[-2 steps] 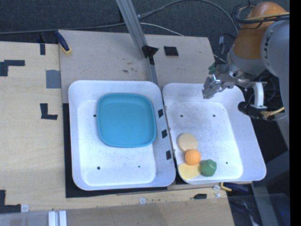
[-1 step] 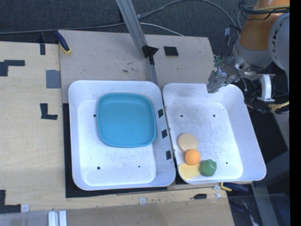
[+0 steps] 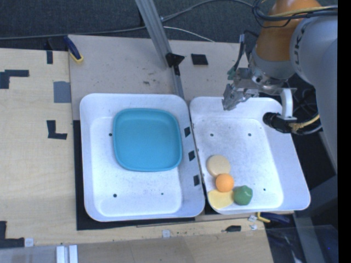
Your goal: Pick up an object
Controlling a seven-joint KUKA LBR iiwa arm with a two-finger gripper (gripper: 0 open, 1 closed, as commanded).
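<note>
Two shallow white bins sit side by side on the desk (image 3: 33,147). The left bin (image 3: 93,163) holds a blue square plate (image 3: 147,139). A grey metal pole (image 3: 159,37) slants across the desk, with black tape marks (image 3: 55,129) at left.

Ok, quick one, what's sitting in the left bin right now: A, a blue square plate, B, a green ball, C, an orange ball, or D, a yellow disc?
A: the blue square plate lies flat in the left bin, while the orange ball, green ball and yellow disc cluster in the right bin.
</note>
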